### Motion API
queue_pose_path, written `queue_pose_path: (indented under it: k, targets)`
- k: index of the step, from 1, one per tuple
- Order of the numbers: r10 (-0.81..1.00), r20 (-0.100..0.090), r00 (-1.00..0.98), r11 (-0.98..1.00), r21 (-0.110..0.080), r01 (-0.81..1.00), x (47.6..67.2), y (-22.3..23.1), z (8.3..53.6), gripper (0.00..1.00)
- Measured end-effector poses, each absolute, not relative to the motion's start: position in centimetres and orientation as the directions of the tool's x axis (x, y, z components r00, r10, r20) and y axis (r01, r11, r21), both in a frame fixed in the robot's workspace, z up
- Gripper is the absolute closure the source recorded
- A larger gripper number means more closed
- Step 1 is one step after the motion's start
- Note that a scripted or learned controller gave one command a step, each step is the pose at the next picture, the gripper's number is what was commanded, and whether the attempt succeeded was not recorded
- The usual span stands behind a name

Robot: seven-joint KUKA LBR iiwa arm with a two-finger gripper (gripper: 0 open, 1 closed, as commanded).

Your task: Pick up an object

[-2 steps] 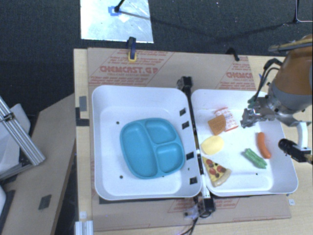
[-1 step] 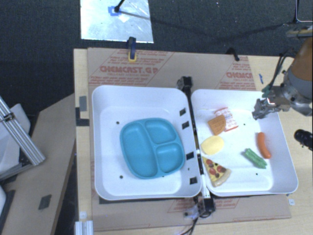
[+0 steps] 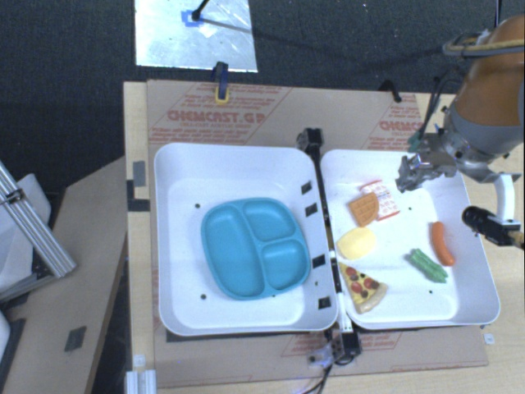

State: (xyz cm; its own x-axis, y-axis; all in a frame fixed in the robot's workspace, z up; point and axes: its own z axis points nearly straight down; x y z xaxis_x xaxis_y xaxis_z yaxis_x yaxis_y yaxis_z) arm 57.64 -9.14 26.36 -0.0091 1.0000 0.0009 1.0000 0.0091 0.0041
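The right bin point(image 3: 459, 306) holds several toy foods: an orange waffle-like cracker point(image 3: 363, 209), a red and white packet point(image 3: 381, 199), a yellow lemon-like piece point(image 3: 356, 242), a pizza slice point(image 3: 362, 287), a green bean pod point(image 3: 428, 265) and an orange sausage point(image 3: 443, 244). My gripper point(image 3: 408, 176) hangs over the upper part of this bin, just right of the packet. It points down and nothing shows between its tips.
The left bin point(image 3: 176, 179) carries a blue divided plate point(image 3: 253, 247). Black clips point(image 3: 311, 140) line the seam between the bins. A shiny metal sheet point(image 3: 195, 21) lies on the dark floor behind the bench. A black part of the arm point(image 3: 488, 222) juts over the right bin's edge.
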Motion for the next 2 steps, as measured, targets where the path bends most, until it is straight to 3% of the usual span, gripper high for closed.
queue_pose_path:
  k: [2]
  targets:
    - [1.0, 0.001, -0.009, 0.009, 0.002, 1.0, 59.3, 0.9, 23.7, 1.0]
